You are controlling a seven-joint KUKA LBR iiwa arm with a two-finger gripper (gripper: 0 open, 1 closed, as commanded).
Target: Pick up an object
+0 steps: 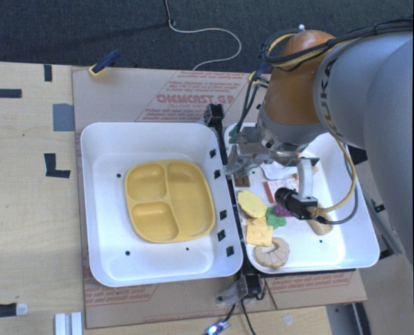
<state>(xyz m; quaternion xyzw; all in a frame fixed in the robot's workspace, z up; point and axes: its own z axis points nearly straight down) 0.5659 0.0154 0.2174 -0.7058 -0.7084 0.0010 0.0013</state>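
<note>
My gripper (243,163) hangs below the orange wrist band, low over the left edge of the right bin (346,253), near the divider between the bins. Just below it lie a yellow oval piece (251,203), a yellow cheese-like block (258,234) and a beige ring-shaped piece (272,253). A purple and green item (279,216) and a red and white packet (272,188) lie to its right. A small brown thing (240,181) sits right under the gripper; whether it is held is hidden.
The left bin (102,187) holds a yellow divided plate (169,199). The big grey arm (374,103) covers the right bin's upper right part. A yellow cable (347,187) loops over that bin. A blue and yellow item (104,63) lies on the cardboard at the back left.
</note>
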